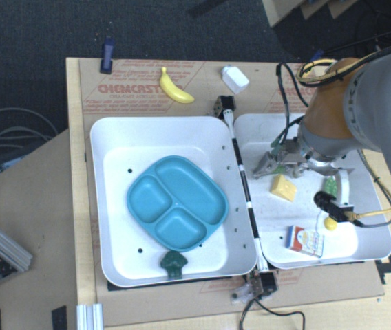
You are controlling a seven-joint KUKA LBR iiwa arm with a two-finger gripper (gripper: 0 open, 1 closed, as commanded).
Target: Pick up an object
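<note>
My gripper (280, 172) hangs low over the right bin (371, 243), near its left wall, with its fingers spread open. A yellow cheese wedge (284, 188) lies just below the fingertips, and nothing sits between them. Further front in the same bin are a small red, white and blue box (303, 241), a green piece (330, 184) partly hidden by the wrist hardware, and a small yellow piece (330, 222). The left bin (106, 150) holds a blue divided plate (176, 201) and a dark green piece (173, 262) at its front.
On the cardboard behind the bins lie a toy banana (175, 88), a white block (235, 79) and a blue marker-like object (107, 55). The arm's grey body and orange band (330, 108) cover the back right of the right bin. Cables trail along that side.
</note>
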